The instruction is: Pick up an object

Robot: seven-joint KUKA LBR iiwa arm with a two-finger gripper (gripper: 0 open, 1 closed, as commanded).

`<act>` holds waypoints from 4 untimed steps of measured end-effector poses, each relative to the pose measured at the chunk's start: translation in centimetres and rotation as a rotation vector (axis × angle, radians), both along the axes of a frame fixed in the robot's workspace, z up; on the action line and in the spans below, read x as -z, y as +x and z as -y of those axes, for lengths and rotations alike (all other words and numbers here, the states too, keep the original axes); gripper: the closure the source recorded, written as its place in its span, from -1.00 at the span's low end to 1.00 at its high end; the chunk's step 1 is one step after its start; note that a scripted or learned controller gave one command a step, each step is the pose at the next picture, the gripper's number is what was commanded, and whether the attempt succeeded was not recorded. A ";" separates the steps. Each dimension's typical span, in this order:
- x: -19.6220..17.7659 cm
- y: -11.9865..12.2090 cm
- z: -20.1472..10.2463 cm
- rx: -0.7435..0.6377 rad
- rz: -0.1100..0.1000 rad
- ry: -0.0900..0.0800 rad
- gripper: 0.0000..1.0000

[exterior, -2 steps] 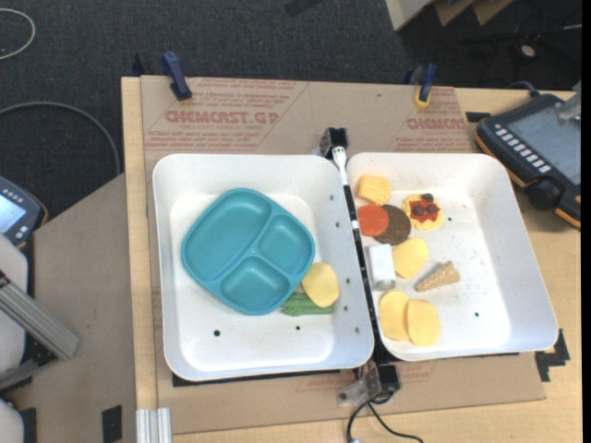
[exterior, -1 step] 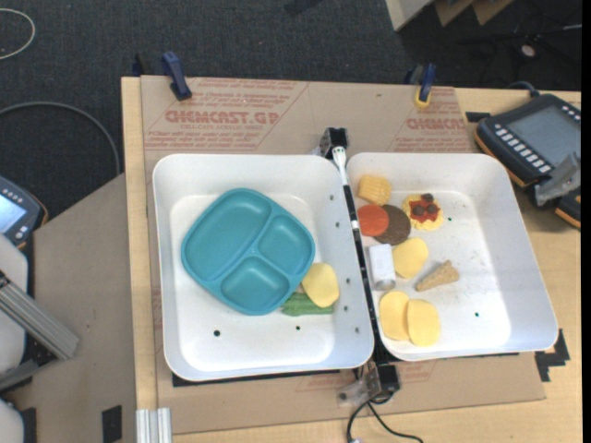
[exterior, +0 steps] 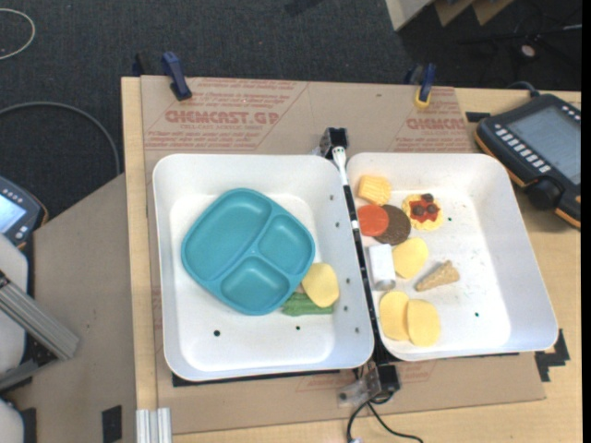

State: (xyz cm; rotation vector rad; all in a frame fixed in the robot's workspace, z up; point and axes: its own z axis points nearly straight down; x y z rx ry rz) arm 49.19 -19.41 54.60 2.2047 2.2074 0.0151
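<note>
The right bin [exterior: 499, 275] holds several toy food pieces: a yellow corn-like piece [exterior: 375, 189], an orange disc [exterior: 372, 219], a brown round cookie [exterior: 395, 224], a small tart with red berries [exterior: 425, 209], a white block [exterior: 381, 264], a yellow oval [exterior: 410, 257], a tan wedge [exterior: 438, 276] and two yellow rounds [exterior: 410, 318]. In the left bin [exterior: 185, 340] lies a teal divided plate [exterior: 247, 250], with a yellow piece [exterior: 321, 285] resting on a green piece [exterior: 303, 305] at the plate's lower right.
Both bins sit on a cardboard sheet [exterior: 277, 109] held by a blue clamp [exterior: 175, 75] and a yellow-blue clamp [exterior: 425, 83] at the back. A black teach pendant [exterior: 540, 150] lies at the bench's right.
</note>
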 end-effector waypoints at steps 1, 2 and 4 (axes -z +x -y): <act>18.8 -1.5 2.7 0.005 -0.038 0.014 -1.00; 34.2 -1.6 2.8 0.003 -0.038 0.015 -1.00; 26.1 -0.9 -11.7 -0.008 -0.002 0.009 -1.00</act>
